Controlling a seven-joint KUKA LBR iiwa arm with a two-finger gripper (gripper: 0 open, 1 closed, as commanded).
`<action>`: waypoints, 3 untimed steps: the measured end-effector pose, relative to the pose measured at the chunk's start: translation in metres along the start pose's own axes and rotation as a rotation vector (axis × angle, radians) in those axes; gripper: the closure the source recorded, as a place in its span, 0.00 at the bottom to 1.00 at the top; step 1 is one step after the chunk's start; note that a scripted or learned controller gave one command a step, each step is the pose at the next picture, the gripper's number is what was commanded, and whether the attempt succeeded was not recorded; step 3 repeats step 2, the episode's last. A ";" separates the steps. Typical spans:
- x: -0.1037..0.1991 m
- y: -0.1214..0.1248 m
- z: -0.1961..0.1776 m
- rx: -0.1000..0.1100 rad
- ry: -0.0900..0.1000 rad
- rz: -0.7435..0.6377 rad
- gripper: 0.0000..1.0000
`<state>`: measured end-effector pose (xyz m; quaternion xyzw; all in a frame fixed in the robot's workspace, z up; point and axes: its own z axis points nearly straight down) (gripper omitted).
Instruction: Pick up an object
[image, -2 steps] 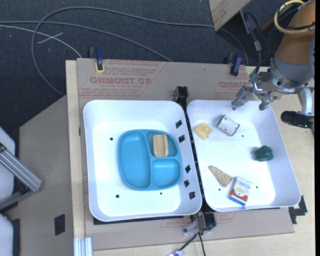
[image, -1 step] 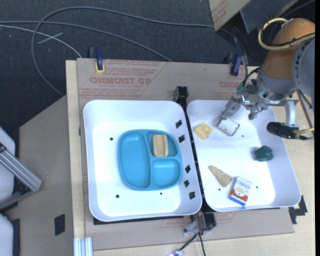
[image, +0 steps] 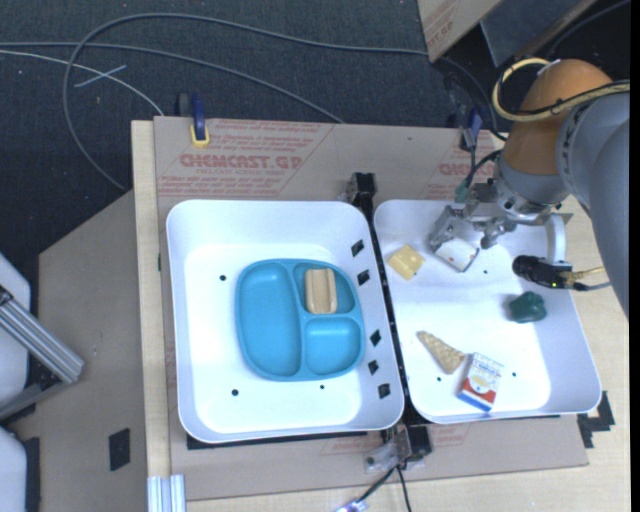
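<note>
A robotics lab — taped cardboard bench (image: 300, 150), loose cables (image: 110, 60), twin white bins (image: 190, 300).

The bench (image: 250, 150), covered in printed board, bears two white bins: left bin (image: 190, 300); right bin (image: 560, 370).

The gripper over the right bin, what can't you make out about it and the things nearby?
- Gripper: camera view, too small and cluttered to tell if anything is held.
- Arm: cut off by the right edge.
- Small box: print too small to read.
- Green lump: too small to identify.
- Tan block in the blue tray: blurred, material unclear.
</note>
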<state>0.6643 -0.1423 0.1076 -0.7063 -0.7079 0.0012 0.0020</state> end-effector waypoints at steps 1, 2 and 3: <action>0.001 0.000 0.023 -0.001 0.000 0.000 0.00; 0.001 0.002 0.010 -0.005 -0.001 -0.001 1.00; 0.001 0.002 0.010 -0.005 -0.001 -0.001 1.00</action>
